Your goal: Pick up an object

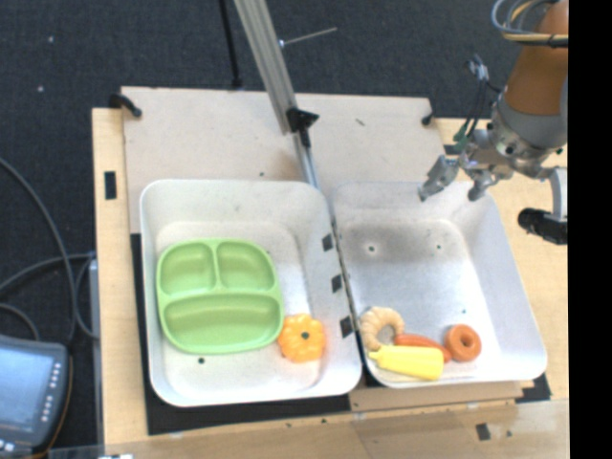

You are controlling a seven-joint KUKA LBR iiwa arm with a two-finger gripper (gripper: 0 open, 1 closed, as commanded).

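a robotics lab: a wooden bench (191, 142) on dark carpet (96, 27), loose cables (38, 218), a metal camera pole (268, 55).

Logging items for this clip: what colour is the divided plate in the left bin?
Light green; the divided plate shows clearly in the camera view.

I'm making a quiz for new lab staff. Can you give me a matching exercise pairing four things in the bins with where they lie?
Things:
1. green divided plate
2. orange pumpkin toy
3. yellow corn toy
4. orange ring

Places:
A. right bin, near right corner
B. left bin, middle
C. right bin, near edge
D. left bin, just right of the plate

Pairs: 1-B, 2-D, 3-C, 4-A
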